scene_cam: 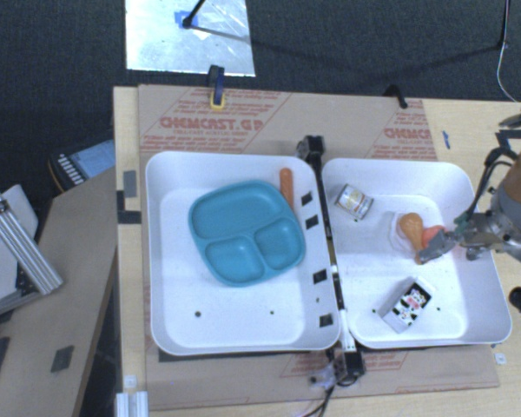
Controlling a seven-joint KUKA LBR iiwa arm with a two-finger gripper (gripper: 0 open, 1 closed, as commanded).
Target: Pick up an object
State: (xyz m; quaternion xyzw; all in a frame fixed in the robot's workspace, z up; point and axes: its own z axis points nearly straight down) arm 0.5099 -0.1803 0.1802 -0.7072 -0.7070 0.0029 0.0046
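Desk (243,111) with two white bins | left bin (169,233): one blue plate (246,233), one carrot (286,185) | right bin (478,302): can (353,201), orange toy (414,228), patterned box (407,305), open floor between | hand (434,248) beside toy, grip unclear

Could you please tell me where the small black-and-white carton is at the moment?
In the camera view the black-and-white carton lies in the right bin, near its front edge, below the orange object and the tool.

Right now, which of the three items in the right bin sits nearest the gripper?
The orange pear-shaped item, just beside the gripper. The small can lies farther toward the divider, and the black-and-white box sits nearer the bin's front edge.
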